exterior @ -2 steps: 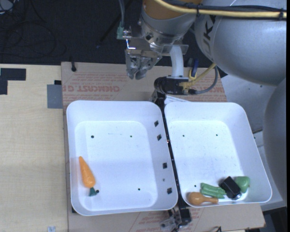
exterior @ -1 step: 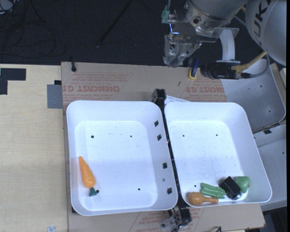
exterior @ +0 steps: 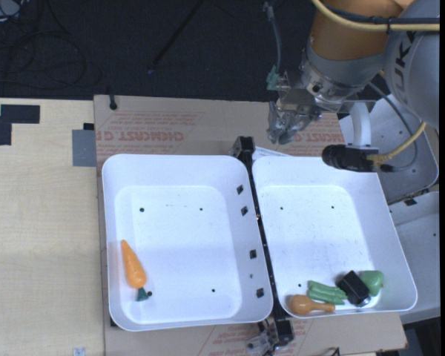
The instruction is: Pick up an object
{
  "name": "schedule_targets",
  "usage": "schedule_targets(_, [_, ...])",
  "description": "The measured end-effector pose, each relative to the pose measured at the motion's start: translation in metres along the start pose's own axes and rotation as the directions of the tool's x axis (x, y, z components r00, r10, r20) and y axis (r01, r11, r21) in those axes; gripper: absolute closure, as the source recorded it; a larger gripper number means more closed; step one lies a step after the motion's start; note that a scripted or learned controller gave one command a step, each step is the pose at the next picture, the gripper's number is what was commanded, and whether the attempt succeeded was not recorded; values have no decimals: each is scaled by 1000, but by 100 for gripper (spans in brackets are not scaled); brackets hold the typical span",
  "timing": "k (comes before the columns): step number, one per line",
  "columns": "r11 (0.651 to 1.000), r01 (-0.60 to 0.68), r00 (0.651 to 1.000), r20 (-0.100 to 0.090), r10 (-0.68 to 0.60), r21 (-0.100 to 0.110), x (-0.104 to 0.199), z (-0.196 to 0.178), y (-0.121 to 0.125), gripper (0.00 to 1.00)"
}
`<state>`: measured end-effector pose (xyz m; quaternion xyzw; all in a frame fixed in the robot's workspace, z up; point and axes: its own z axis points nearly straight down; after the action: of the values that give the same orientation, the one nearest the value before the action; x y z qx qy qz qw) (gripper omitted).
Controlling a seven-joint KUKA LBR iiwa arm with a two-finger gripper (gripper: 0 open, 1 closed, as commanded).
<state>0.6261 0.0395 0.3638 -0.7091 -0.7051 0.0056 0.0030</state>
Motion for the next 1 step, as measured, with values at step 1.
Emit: schedule_targets(1, [1000,16,1000,-6,-16,-15,98,-59,13,100])
